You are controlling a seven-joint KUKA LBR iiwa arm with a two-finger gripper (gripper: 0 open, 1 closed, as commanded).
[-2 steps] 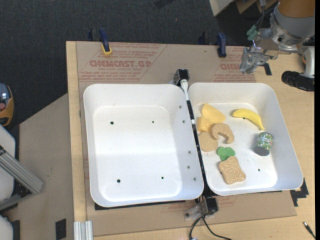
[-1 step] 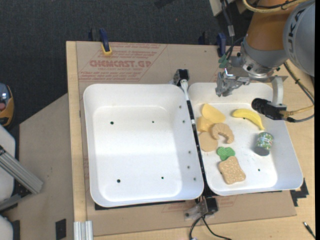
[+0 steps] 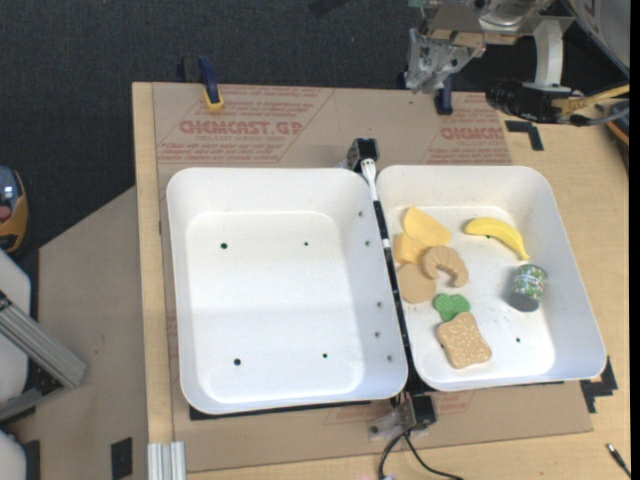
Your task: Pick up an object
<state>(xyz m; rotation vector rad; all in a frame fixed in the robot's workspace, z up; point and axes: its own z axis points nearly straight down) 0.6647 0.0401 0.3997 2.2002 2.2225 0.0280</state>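
Banana [image 3: 496, 235]: yellow, curved, lying in right bin [image 3: 560, 358]; jaws state can't tell.

yellow banana [image 3: 497, 235], cheese wedge [image 3: 424, 228], tan cookie [image 3: 443, 263], cracker [image 3: 463, 342], lying in right bin [image 3: 570, 268]

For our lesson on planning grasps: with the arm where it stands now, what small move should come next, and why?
Probably bring the tool forward and down toward the right bin. It sits high beyond the bins' far edge, while the banana lies apart from the clustered pieces, so it looks the easiest target.
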